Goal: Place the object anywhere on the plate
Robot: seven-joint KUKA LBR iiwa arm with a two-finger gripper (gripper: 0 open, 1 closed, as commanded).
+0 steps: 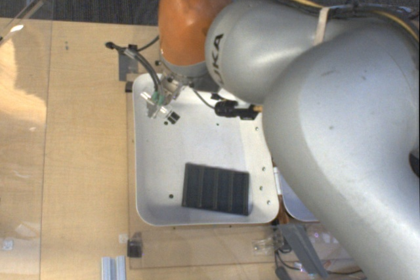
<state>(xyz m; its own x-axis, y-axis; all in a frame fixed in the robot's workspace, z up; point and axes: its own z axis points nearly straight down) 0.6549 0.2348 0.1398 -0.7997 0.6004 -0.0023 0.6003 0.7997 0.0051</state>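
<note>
Camera view looks down at a slant on a white bin (147, 160) sitting on a pale wooden bench (72, 160). A dark ribbed rectangular plate (216, 189) lies flat on the bin floor near its lower edge; its long axis runs left to right with a slight clockwise tilt, and its ridges run across the short way.

Most of the upper right is covered by the grey arm (328, 108), whose orange band (187, 20) sits above the wrist. The gripper (159, 103) hangs over the bin's upper left corner, close to the rim. Its tip is small and blurred. Something pale with a greenish tint shows at the fingertips, but it cannot be told whether this is an object held there or part of the tool, nor how far apart the fingers stand. Which way the object points, or where its long axis lies, therefore cannot be read.

Just below the tip a small dark item (172, 118) rests on the bin floor, too small to identify. A black connector with cable (233, 109) juts from the wrist over the middle of the bin. A tiny dark speck (171, 196) lies left of the plate.

The second bin (296, 206) is almost wholly hidden under the arm, with a sliver of its rim visible at lower right. A small dark block (134, 246) sits on the bench below the first bin.
</note>
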